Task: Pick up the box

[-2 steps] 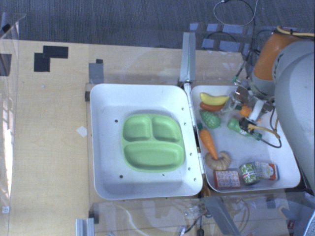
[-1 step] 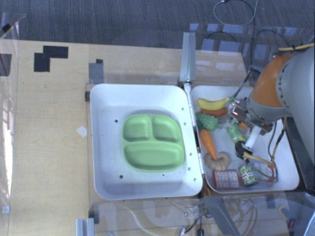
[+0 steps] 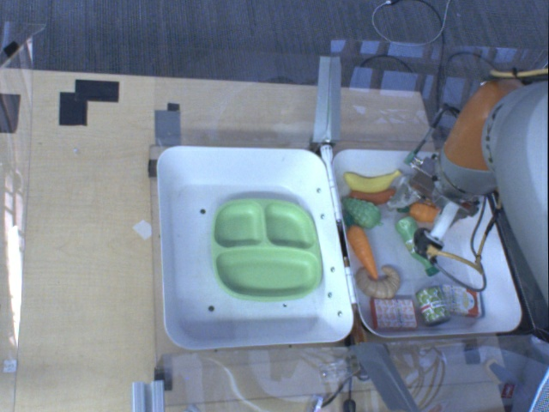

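The arm's gripper (image 3: pixel 422 184), its spread impossible to tell, hung near the banana (image 3: pixel 371 180) at the back of the right bin (image 3: pixel 502 290), well apart from the red-and-white box (image 3: pixel 395 313) at the front wall; a clean pick likely meant descending clear of the neighbouring pastry (image 3: pixel 380 280).

Position: one fixed camera above the pale wooden bench (image 3: pixel 86 230), looking down at a slant.
Facing: toward 12 o'clock, where dark blue-grey carpet (image 3: pixel 214 24) crosses the top of the frame.
Nearness: middle range; the shallow white plastic left bin (image 3: pixel 184 316) and shallow white plastic right bin (image 3: pixel 502 299) both fit whole.
Framing: left bin central, right bin at 4 o'clock, grey arm with orange band (image 3: pixel 523 136) entering at 3 o'clock.
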Robot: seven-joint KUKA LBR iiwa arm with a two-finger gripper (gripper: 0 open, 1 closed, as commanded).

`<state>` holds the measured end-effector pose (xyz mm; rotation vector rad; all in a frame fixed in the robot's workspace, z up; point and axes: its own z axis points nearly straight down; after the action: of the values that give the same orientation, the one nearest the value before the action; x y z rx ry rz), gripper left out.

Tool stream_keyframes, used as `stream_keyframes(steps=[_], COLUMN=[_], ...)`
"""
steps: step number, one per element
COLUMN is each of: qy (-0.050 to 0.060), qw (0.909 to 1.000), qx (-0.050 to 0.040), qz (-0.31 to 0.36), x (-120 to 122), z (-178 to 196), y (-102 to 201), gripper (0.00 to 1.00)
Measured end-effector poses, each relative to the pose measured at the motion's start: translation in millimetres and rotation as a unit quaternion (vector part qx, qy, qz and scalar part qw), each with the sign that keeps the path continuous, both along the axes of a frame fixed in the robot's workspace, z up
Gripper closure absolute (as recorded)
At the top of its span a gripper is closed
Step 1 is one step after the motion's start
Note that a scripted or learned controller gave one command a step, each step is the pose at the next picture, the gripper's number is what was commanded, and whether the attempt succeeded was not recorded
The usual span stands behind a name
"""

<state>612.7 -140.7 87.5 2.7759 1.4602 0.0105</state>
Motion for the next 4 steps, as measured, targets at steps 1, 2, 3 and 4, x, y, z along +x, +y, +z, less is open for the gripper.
stream_keyframes(steps=[1, 2, 3, 4], qy=[0.0, -0.001, -0.004, 0.003], qw=[1.0, 0.9999, 1.0, 0.986], qx=[0.0023, 0.0001, 0.0004, 0.0018], qz=[-0.009, -0.012, -0.009, -0.167], x=[-80.7, -21.1, -18.9, -21.4], z=[1.8, 0.5, 12.9, 98.8], y=[57.4, 31.3, 32.7, 104.5], gripper=[0.0, 0.0, 1.0, 1.0])
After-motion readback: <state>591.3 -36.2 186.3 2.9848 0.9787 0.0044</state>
